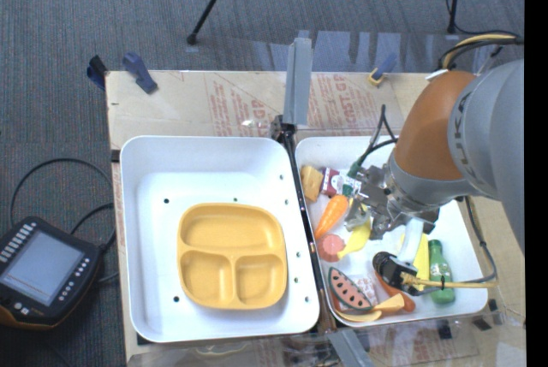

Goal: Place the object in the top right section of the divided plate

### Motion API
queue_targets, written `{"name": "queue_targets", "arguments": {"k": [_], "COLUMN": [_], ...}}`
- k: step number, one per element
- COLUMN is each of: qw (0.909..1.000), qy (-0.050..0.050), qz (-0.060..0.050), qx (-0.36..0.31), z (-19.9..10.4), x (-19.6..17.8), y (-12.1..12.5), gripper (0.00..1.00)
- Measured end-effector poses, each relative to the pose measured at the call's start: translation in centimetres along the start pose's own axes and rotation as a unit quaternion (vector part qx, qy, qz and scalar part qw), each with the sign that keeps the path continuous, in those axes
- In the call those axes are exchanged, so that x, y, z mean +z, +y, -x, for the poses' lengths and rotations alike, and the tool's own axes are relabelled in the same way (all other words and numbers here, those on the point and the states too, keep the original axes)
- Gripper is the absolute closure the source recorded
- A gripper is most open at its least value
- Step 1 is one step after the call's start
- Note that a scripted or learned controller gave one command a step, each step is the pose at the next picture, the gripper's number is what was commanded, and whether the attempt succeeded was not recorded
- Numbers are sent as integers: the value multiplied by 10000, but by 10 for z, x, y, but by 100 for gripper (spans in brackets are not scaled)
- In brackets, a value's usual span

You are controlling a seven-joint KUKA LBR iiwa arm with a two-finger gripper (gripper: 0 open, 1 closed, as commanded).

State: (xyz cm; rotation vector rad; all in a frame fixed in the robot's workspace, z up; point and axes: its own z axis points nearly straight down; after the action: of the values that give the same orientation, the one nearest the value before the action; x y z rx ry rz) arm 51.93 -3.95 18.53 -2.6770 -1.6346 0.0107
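Note:
A yellow divided plate (232, 255) lies in the left white bin (154, 160), with one wide section at the back and two smaller ones in front; nothing lies in any of them. My gripper (368, 207) hangs low over the middle of the right bin (473, 247), just right of an orange carrot (331, 216) and above a yellow banana piece (360, 236). The wrist hides what is directly below it.
The right bin also holds a pink round piece (331, 246), a watermelon slice (349, 289), a green bottle (440, 271), a tan piece (312, 181) and a red packet (335, 183). A grey post (298, 87) stands behind the bins' shared wall.

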Motion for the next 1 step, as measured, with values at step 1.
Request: {"name": "queue_targets", "arguments": {"k": [1], "qw": [9875], "qy": [0], "qz": [-10], "qx": [1575], "z": [-35], "x": [1], "y": [-56], "gripper": [100]}}
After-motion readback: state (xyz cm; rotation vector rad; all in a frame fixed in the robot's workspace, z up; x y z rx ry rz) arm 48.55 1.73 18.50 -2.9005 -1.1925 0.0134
